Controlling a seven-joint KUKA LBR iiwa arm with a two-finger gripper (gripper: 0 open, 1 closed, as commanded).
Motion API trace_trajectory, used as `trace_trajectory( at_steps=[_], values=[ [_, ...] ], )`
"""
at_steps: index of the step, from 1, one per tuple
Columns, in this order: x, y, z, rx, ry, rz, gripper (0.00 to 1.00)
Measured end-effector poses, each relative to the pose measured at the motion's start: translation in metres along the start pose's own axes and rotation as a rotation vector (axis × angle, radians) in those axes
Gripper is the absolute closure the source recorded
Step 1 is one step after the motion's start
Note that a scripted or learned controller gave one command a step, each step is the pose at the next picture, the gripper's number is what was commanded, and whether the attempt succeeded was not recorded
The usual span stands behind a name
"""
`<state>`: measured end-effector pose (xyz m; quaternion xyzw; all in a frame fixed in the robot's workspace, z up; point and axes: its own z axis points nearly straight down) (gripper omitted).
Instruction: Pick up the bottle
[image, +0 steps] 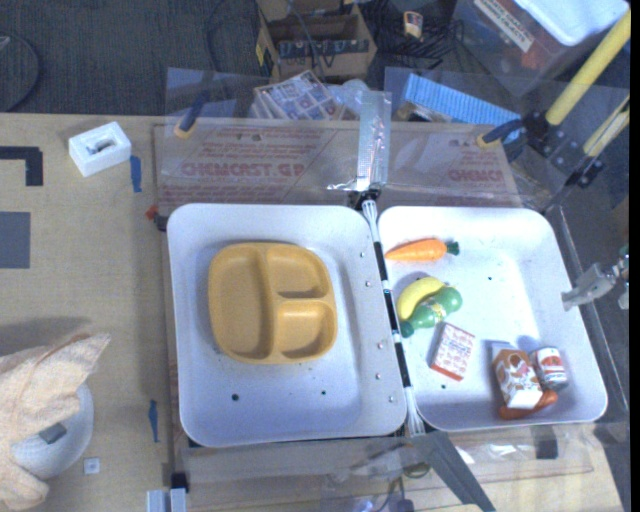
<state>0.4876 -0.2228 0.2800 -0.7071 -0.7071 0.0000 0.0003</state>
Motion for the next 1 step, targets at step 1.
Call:
trace_trajectory(
  at_steps=[1],
  values=[
    [0.0004,0.0597,0.1045,0.0,0.0,-0.139,0.0]
  ],
)
